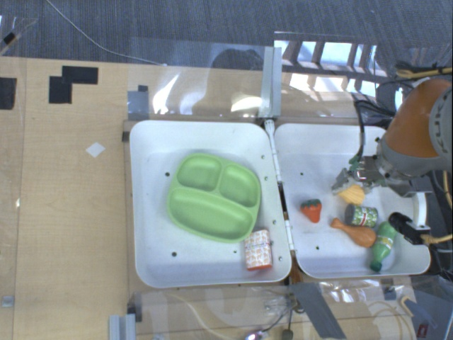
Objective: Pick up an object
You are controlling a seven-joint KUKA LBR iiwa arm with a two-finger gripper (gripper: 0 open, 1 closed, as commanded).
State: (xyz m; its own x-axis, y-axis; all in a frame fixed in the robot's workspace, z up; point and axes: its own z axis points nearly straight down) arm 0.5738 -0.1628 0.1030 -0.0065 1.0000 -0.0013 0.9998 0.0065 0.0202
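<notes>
White plastic forms both shallow bins on the worktop [64, 190], set side by side and touching along their inner edges.

Camera view, left bin [152, 261]: a green divided plate [212, 197] lies near the centre, with two small compartments on its far side and one long compartment on its near side. A small red-and-white patterned box [257, 250] rests just beside the plate's near right corner, close to the bin's inner wall.

Camera view, right bin [311, 154]: five small items are grouped in the right half. A red strawberry-like toy with a green top [311, 210] lies apart from the rest, toward the bin's middle. A yellow piece [354, 194] sits directly under the hand [352, 180]. Just nearer the camera stands a small can with a green label [362, 216]. An orange-brown drumstick-shaped toy [354, 231] lies at a slant beside the can, and a green bottle [383, 245] lies at the near right corner, touching or almost touching the drumstick's thick end.

The arm [417, 129], grey with an orange band, reaches in from the right. The hand hangs low over the yellow piece; whether its fingers are spread or closed, and whether they touch the piece, cannot be told.
</notes>
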